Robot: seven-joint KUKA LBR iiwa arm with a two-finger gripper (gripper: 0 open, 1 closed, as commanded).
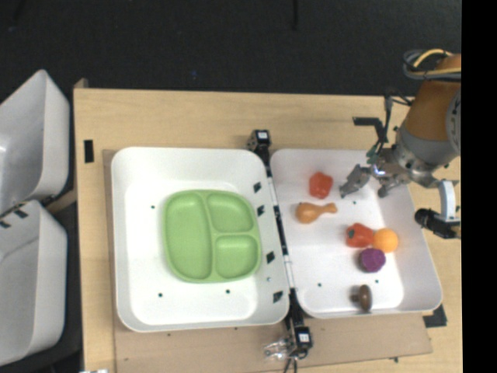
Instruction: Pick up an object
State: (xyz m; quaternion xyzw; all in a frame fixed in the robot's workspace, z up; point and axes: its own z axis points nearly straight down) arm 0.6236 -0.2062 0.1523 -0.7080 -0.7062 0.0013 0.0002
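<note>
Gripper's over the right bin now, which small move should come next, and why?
Probably shift the gripper a little toward the left bin and lower it over the red toy pepper. That is the nearest item, it stands apart from the chicken drumstick, and nothing sits between the fingers yet.
</note>
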